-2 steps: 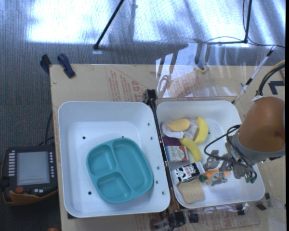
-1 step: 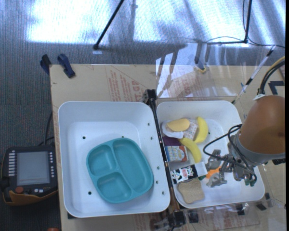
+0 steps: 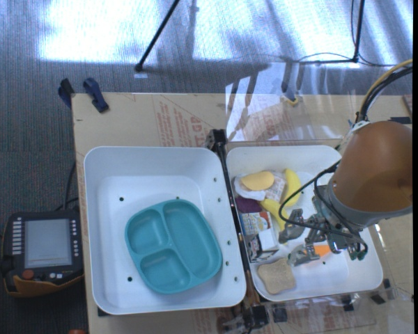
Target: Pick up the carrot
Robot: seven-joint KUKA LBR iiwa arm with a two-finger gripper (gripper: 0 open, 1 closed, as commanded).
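Cardboard-topped bench, two white bins, gripper in right bin, carrot at its tips, grip unclear, teal tray at nine o'clock.

A robotics lab: tripod legs on carpet, a teach pendant, cardboard-topped bench with white bins.

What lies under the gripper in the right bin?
Under the gripper, a small orange piece, maybe the carrot, shows on the right bin floor. The gripper covers the rest.
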